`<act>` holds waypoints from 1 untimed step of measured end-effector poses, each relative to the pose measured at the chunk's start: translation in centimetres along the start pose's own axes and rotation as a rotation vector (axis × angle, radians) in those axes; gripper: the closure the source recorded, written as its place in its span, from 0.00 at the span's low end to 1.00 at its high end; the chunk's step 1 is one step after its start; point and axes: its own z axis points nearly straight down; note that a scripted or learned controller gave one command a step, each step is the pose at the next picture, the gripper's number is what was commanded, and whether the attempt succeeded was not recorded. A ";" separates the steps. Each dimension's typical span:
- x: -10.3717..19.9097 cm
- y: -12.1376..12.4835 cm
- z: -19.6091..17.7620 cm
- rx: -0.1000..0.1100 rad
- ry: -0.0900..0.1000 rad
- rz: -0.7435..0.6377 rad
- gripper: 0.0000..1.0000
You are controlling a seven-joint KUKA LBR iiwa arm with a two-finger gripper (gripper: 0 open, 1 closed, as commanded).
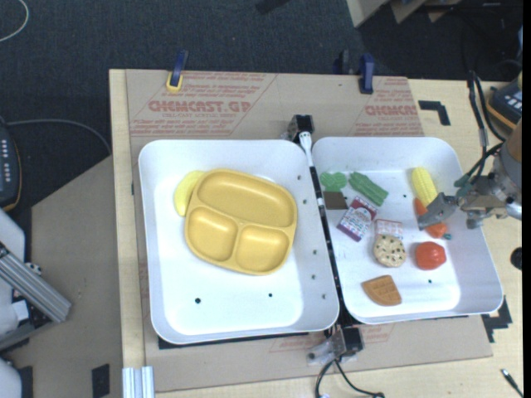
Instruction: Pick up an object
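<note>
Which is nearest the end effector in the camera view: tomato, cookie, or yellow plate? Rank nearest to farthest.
Ranked from the end effector, at the right bin's right side:
1. Tomato, just below it in the right bin.
2. Cookie, further left, mid right bin.
3. Yellow plate, far left, in the left bin.

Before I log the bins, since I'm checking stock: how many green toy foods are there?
2, both in the right bin near its back left: a pale green leafy piece and a darker green oblong piece beside it. More could hide under the tool.
</note>
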 end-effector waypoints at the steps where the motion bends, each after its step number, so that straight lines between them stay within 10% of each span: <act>1: 0.1 0.3 -0.8 -0.014 -0.003 -0.004 0.00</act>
